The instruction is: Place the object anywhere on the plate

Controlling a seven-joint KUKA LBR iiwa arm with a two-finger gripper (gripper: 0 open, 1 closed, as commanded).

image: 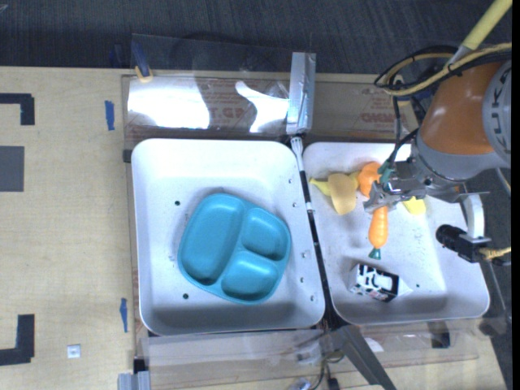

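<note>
Gripper is low over the right bin, near its upper middle; whether it is spread or closed cannot be told from this angle. The carrot, orange with a small green tip, lies just below the gripper, its upper end touching or nearly touching it; actual contact is unclear. Its long axis runs roughly top to bottom in the view, green tip pointing toward the near rim. A yellow toy sits just left of the gripper; a black-and-white object lies near the bin's lower edge. The blue 3-compartment plate rests in the left bin.
</note>
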